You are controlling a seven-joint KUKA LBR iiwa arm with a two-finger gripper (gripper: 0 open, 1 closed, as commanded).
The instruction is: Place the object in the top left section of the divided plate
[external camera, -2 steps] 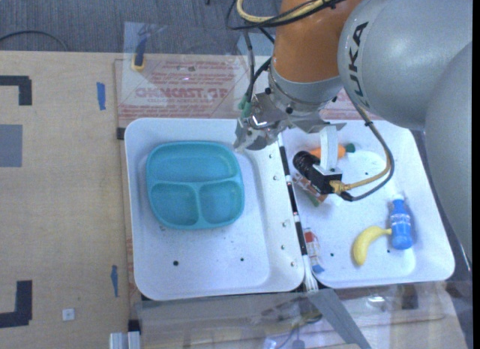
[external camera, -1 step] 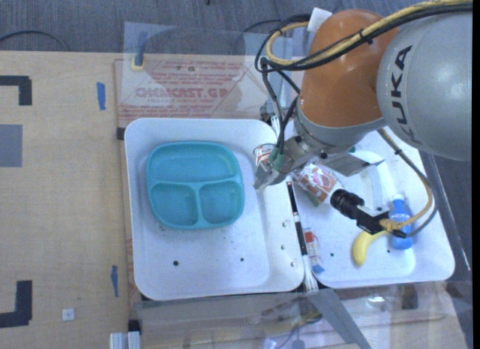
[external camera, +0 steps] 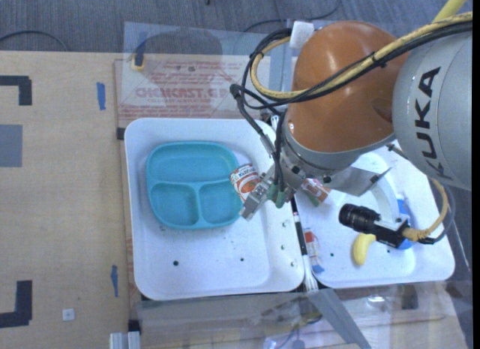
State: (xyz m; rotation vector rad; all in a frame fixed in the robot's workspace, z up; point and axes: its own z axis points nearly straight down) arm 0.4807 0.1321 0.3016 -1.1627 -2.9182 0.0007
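beside smooth teal divided plate [external camera: 190,184], small round can [external camera: 243,178], claw [external camera: 259,196]

The scene is lit evenly and fairly brightly from overhead, with no strong direction to be made out. The white bins [external camera: 202,272] are rendered pale and slightly washed out, with detail on their floors lost. A soft sheen is seen on the orange band [external camera: 337,85] of the arm. Only faint, diffuse shadows are cast beside the teal divided plate [external camera: 191,186]. Overall sharpness is modest; small items are blurred, and fine print is left unreadable.
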